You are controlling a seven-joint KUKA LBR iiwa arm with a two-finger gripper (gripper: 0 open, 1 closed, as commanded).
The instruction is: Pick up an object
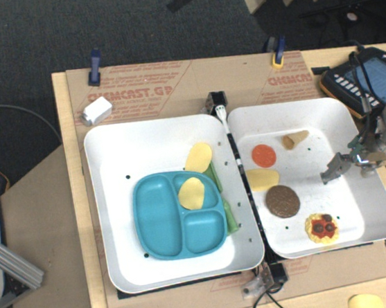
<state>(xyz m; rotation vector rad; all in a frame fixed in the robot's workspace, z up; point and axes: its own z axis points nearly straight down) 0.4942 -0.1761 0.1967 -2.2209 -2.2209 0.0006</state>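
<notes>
The right bin [372,213] holds a red disc [264,155], a tan cone-shaped piece [294,139], a yellow slab [262,178], a brown round cookie [282,201] and a small yellow item with red dots [322,227]. My gripper [331,171] hangs over the right half of this bin, to the right of the cookie and the slab and apart from all of them. In the left bin [109,209] lies a teal divided plate [160,216] with a yellow piece [191,193] on it. A yellow oval [198,157] and a green strip [227,212] lie beside the plate.
A black divider [230,145] runs between the bins. A white block [97,110] and two blue clamps [94,66] sit on the cardboard behind them. A control pendant with cables [362,80] lies at the far right, close to the arm.
</notes>
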